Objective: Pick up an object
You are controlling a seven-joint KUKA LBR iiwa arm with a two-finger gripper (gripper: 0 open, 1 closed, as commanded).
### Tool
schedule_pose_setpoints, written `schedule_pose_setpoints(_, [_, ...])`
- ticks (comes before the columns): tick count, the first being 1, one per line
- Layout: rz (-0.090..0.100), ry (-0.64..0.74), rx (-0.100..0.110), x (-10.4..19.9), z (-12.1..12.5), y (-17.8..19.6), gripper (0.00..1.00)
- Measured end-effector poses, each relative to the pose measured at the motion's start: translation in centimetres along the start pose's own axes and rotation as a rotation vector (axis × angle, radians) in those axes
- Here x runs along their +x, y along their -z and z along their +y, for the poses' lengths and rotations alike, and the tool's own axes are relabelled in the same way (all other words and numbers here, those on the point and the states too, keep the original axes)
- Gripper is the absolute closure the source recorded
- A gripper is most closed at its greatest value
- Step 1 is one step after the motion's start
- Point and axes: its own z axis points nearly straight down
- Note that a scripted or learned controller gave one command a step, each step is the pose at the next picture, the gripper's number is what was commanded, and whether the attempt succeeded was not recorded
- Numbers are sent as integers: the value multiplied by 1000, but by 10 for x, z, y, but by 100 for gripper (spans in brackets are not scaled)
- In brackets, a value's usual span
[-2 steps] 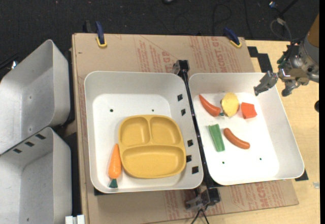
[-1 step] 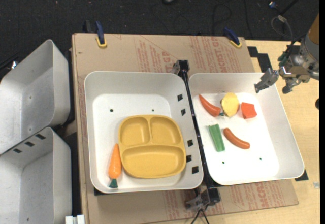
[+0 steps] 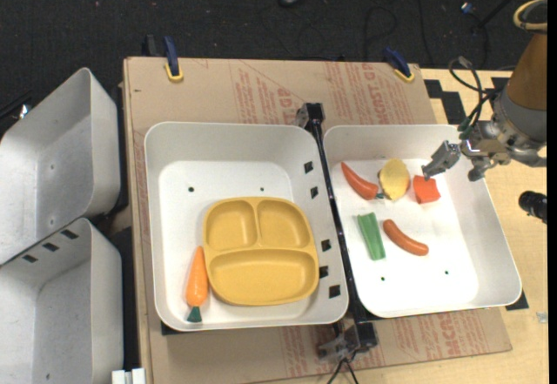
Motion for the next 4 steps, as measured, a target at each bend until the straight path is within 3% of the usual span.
schedule_pose_setpoints(2, [1,0,0,9,-10,-114,0])
schedule_pose_setpoints(3, [-2,1,-8,9,-7,-100,100])
schedule_pose_setpoints(4, [-2,5,-12,16,1,-47,100])
